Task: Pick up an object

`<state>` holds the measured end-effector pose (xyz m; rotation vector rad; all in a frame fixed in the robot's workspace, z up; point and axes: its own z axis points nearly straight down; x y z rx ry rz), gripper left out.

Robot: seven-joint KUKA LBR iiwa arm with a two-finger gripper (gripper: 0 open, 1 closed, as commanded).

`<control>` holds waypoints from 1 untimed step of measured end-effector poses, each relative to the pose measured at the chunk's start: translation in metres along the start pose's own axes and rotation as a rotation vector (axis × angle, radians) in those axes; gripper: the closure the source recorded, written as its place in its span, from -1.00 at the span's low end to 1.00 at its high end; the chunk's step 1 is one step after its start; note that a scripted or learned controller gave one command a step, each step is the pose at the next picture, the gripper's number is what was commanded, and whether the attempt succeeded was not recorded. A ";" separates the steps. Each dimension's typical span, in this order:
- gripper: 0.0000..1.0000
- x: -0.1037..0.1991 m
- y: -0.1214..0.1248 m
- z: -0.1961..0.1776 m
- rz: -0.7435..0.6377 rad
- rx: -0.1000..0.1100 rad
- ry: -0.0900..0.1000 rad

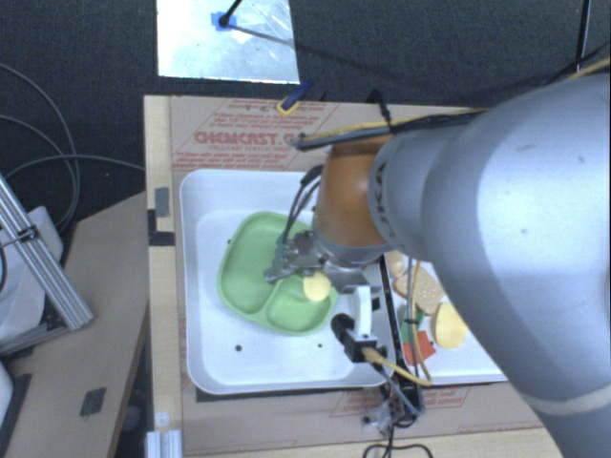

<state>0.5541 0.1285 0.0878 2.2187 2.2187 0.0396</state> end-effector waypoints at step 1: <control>-1.00 -0.082 0.054 -0.104 0.005 0.005 -0.018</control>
